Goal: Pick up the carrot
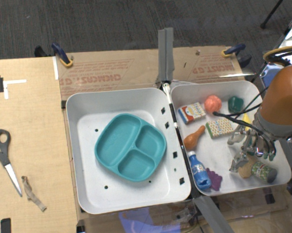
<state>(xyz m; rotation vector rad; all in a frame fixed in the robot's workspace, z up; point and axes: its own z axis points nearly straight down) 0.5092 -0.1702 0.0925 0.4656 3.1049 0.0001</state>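
Light was even and bright, shadows soft. The white bins (83,159) glared mildly, nearly washed out. Focus was fair overall; the orange band (286,96) looked blurred.

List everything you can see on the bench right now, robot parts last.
plate: 1, teal, three sections, left bin
carrot: 1, orange, right bin, left side
ball: 1, pink-orange, right bin, top
boxes: 2, small printed, right bin, upper middle
green item: 1, right bin, top right
bottle: 1, blue, right bin, bottom left
can: 1, green, right bin, bottom right
scissors: 1, grey, bench left
arm: 1, orange band, right
tool: 1, over right bin's lower right
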